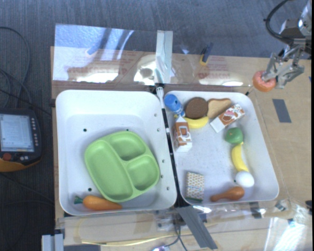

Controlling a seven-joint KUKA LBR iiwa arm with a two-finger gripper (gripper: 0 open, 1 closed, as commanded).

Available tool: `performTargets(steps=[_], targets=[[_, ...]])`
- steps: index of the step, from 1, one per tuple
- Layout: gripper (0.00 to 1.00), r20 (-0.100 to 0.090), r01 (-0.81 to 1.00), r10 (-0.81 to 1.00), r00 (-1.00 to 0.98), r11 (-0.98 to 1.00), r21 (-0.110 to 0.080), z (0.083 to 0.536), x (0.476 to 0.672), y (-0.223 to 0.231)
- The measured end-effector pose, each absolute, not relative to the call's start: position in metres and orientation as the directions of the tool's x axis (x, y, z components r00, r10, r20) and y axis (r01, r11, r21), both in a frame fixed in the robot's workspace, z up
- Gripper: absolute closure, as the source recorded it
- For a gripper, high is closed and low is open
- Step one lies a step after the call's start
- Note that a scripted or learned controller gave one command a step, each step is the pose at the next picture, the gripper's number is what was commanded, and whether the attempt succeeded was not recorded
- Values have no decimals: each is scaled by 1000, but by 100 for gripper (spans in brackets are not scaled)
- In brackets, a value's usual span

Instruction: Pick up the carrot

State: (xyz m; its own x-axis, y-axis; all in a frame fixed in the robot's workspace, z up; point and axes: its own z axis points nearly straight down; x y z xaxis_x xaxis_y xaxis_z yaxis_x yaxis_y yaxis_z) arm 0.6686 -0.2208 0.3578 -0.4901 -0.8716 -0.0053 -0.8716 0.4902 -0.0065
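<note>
The carrot, orange with a small green top, lies flat in the front left corner of the left bin. It rests against the front edge of a green divided plate. My gripper hangs at the far upper right, beyond the back right corner of the right bin and far from the carrot. A round orange-pink thing sits right at the gripper's left side over the bench; whether it is gripped is unclear.
The right bin holds several toy foods: a blue-capped bottle, brown cookie, bread slice, small cartons, green fruit, banana, white egg, drumstick. A handheld controller lies at the far left.
</note>
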Motion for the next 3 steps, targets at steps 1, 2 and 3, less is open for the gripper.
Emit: performTargets(steps=[1,2,3], targets=[[100,-5,-991,-991,-134,134,-1,337,666,-184],[100,-5,-1000,-1000,-17,17,2,285,669,-137],[100,-4,-1000,-1000,19,-19,-1,286,669,-85]])
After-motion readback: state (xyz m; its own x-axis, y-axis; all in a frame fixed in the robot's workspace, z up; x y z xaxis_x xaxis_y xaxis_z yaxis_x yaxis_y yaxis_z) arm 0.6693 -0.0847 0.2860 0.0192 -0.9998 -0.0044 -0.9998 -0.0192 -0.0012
